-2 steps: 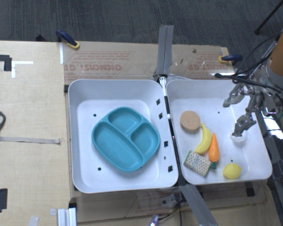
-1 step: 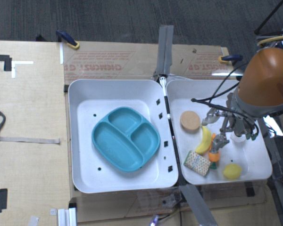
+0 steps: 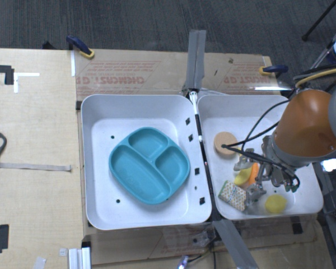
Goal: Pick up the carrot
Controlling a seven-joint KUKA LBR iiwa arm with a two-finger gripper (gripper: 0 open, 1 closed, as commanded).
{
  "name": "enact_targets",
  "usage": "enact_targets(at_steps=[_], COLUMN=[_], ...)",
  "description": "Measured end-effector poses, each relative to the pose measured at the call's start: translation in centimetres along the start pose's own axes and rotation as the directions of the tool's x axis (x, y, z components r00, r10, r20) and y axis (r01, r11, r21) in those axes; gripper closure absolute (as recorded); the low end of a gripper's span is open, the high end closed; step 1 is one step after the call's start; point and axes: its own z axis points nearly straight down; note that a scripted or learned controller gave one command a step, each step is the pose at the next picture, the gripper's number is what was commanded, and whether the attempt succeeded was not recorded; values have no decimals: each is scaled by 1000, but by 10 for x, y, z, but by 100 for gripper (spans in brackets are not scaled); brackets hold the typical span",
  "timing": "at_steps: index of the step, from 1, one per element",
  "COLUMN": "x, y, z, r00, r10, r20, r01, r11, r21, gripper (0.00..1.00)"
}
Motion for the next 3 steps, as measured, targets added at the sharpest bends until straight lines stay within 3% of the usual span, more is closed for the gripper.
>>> enact_targets(at_steps=[1,2,3], x=[-28,10,7], y=[-1,-17,-17], z=[1,-1,-11], r00=[999,995,996], r10=[-46,97,93], r20=[-5,5,10], r01=[46,-97,-93], r11=[999,995,996], r21=[0,0,2], gripper=[0,0,100])
